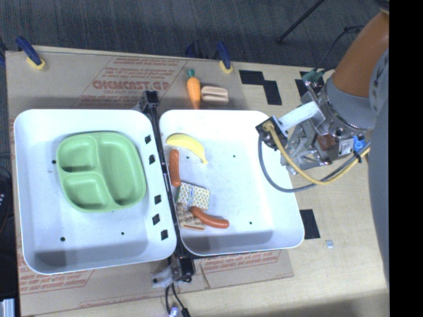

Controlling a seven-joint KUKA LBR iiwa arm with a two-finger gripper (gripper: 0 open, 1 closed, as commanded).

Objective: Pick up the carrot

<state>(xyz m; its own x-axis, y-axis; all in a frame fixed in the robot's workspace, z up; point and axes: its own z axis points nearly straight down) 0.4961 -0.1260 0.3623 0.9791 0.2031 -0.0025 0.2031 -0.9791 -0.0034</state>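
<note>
orange carrot [193, 90] lies outside the bins; fingers' state cannot be told.

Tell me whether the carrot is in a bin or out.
Out. The carrot lies on the cardboard behind the right bin, beside a small sandwich-like toy.

Even overhead light, soft shadows, slight blur, low res.

The gripper's [310, 147] fingers are lost among cables and brackets so their spread cannot be read, the arm [363, 58] is cut off at the right edge, a hot dog [174, 167] lies partly tucked against the bin divider [160, 170], and the printed packet [193, 195] is too small to read.
</note>
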